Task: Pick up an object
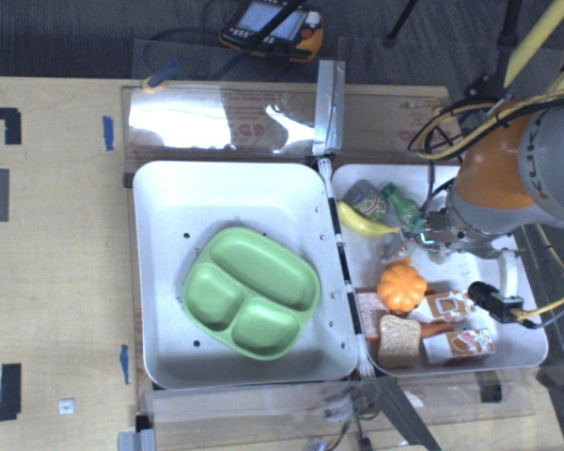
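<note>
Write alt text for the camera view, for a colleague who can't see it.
The grey arm reaches from the right over the right bin, which holds a banana, a small orange pumpkin, a bread slice and cartons. The left bin holds a green divided tray.

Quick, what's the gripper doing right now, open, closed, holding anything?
Gripper: cannot be told; it sits low in the right bin near the banana.

Two white bins (160, 252) (526, 346) sit side by side. One green divided tray (252, 291), one banana (362, 221), one orange pumpkin (401, 287), one bread slice (399, 339), two small cartons (448, 304) (461, 345).
</note>
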You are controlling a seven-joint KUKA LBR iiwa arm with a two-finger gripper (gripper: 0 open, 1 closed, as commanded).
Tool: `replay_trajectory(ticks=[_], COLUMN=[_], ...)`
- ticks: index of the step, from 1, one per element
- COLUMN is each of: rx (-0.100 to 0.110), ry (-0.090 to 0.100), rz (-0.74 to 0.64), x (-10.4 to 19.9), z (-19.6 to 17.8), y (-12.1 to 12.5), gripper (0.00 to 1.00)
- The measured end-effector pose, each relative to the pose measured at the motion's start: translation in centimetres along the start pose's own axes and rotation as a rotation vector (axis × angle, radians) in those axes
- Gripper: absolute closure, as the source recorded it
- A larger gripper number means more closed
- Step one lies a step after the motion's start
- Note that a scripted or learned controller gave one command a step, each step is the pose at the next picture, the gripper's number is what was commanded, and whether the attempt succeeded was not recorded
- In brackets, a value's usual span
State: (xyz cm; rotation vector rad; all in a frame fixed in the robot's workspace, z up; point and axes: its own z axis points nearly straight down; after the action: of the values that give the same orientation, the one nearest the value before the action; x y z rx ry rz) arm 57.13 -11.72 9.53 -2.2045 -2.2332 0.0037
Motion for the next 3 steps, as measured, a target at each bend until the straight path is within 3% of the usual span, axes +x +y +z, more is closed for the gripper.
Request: replay_trajectory(ticks=[1, 2, 3], rx=[-0.014, -0.011, -0.012], ry=[-0.004, -0.003, -0.003], rz=[-0.084, -0.078, -0.076], x=[2.2, 0.9, 0.8], z=[0.9, 0.9, 0.1], y=[-3.6, 3.5, 3.7], gripper=[0.0, 0.0, 1.0])
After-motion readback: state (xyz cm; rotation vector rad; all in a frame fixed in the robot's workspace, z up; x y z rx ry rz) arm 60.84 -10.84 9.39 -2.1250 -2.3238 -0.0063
